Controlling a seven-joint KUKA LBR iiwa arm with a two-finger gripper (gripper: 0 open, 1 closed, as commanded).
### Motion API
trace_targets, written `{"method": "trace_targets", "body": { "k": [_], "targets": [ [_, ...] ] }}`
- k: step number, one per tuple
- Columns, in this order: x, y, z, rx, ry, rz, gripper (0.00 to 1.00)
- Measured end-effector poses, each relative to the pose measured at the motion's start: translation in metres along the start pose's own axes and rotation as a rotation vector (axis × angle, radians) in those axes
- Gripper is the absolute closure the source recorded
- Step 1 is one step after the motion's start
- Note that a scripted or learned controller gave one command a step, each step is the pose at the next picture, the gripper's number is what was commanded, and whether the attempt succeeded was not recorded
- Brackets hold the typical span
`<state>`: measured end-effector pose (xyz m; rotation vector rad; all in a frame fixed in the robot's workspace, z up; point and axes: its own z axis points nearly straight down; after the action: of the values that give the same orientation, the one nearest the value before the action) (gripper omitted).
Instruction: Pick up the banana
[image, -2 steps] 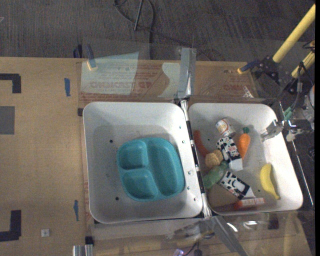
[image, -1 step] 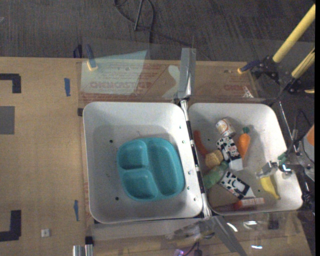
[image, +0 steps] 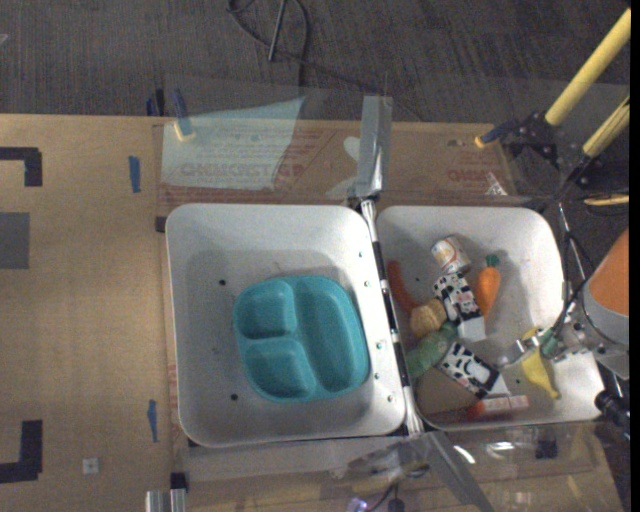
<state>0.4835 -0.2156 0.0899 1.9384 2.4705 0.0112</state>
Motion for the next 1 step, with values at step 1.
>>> {"method": "trace_targets", "body": {
  "k": [1],
  "targets": [
    [-0.0051, 0.0014, -0.0075, -0.008, -0.016, 0.005, 1.00]
  ]
}}
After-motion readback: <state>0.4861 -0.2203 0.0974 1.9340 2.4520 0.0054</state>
